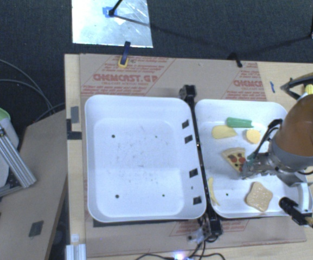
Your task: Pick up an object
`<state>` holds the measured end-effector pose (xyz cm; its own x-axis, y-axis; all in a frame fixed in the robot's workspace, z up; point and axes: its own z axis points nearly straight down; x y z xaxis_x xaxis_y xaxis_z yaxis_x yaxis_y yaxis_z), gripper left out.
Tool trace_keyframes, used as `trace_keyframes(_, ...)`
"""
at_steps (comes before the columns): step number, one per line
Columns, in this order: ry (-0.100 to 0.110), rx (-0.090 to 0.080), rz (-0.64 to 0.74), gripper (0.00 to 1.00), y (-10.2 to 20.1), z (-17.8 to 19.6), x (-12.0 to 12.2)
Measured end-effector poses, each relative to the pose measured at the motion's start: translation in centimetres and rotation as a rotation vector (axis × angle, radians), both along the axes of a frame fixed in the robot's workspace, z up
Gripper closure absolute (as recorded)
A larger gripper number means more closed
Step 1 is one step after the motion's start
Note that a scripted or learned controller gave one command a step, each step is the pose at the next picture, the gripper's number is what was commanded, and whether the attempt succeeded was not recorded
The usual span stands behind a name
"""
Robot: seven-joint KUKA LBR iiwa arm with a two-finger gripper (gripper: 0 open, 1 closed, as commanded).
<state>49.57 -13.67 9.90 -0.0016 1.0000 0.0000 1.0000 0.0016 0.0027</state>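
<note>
The right bin (pixel 216 110) holds several toy foods: a green piece (pixel 238 122), a yellow piece (pixel 223 131), a small yellow-orange piece (pixel 253 136), a pizza slice (pixel 235 158), a tan bread slice (pixel 259 196) and a pale yellow strip (pixel 211 191). My gripper (pixel 248 169) is low in this bin, just right of the pizza slice and above the bread slice. The grey wrist and orange band cover the bin's right part.
The left bin (pixel 140 156) lies beside the right one, divided by a black clip strip (pixel 195 150). Both rest on a cardboard sheet (pixel 161 75). A metal frame (pixel 4 150) stands at the far left.
</note>
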Motion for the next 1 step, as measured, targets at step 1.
trace_keyframes(1,0.0,0.0,0.002,1.0,0.13,0.84,0.15)
